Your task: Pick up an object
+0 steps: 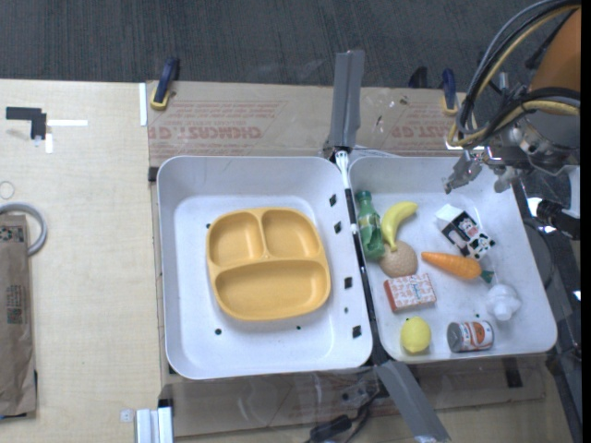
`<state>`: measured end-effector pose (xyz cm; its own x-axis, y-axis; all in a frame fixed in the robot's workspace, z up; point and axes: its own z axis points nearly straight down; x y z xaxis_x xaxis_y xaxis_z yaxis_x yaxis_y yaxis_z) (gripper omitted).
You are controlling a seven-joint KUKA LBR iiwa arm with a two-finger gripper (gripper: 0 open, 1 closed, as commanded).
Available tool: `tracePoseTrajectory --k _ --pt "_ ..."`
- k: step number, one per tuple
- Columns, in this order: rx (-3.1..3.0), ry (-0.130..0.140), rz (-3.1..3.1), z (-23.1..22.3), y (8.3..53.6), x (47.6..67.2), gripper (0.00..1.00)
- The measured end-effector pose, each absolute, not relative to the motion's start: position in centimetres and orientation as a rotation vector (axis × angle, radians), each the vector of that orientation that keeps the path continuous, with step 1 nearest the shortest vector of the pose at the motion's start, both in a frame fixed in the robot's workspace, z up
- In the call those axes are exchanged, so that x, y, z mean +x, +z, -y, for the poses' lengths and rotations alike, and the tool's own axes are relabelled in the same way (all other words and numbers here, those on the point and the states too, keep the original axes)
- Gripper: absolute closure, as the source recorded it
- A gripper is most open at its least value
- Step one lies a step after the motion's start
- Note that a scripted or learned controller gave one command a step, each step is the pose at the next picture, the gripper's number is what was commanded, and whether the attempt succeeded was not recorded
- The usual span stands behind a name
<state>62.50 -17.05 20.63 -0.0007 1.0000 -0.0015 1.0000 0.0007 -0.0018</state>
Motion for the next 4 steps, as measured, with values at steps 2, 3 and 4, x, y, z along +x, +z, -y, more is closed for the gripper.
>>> tracePoseTrajectory --k 2,3,4 --pt "-1.675 0.001 2.66 21.8 9.2 60.4 0.0" --pt "-1.682 0.0 2.659 21.9 10.1 60.5 1.0" --pt "-1.864 0.001 2.531 14.8 19.0 61.4 1.0"
